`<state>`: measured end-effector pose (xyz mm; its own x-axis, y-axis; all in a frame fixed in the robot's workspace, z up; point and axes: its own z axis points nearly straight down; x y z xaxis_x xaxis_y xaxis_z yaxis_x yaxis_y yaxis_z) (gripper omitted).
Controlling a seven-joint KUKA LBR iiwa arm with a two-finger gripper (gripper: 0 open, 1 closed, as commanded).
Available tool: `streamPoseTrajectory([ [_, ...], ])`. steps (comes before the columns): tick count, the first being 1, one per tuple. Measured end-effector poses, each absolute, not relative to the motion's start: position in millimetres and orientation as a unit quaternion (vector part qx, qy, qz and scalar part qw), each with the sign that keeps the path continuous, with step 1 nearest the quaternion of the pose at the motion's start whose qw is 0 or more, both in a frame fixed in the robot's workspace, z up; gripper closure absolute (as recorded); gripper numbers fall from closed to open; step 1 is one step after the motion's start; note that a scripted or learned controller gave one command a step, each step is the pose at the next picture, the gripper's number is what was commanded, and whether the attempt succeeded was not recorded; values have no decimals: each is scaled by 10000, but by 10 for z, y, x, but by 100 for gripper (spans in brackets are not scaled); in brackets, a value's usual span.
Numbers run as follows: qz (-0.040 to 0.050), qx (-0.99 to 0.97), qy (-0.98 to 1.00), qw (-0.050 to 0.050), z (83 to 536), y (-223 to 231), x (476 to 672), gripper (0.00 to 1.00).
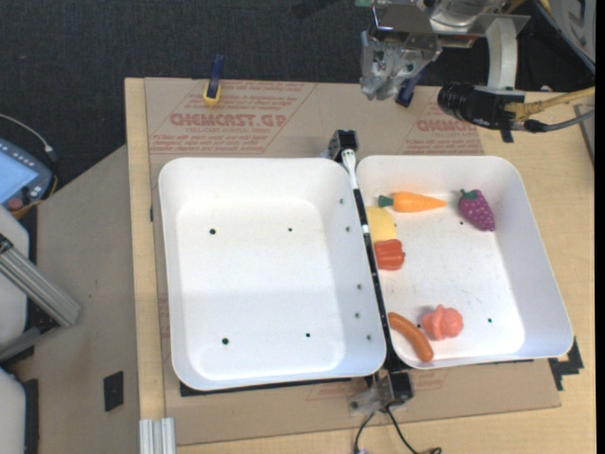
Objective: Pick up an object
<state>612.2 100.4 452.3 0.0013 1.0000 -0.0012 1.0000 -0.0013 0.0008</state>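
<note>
The left bin (255,272) sits on the counter (142,253). In the right bin (529,253), by the divider, lie a yellow piece (380,222), a red pepper (389,254) and a sausage (411,336); then a carrot (416,200), a pink toy (442,323) and purple grapes (477,209). The claw (389,76) hangs above the bins' far edge, its opening impossible to judge, nothing visibly held.

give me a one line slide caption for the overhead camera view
Gripper poised above the bench, beyond the right white bin holding an orange toy carrot, purple toy grapes and other play food.
</note>
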Motion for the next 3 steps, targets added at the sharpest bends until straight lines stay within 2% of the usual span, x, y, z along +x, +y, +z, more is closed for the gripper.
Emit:
streamPoseTrajectory([
  [1,-3,7076,7066,6,4299,1020,6390,100],
  [2,11,7081,7061,21,4291,869,6678,100],
  [3,16,7068,7074,17,4319,1004,6667,100],
])
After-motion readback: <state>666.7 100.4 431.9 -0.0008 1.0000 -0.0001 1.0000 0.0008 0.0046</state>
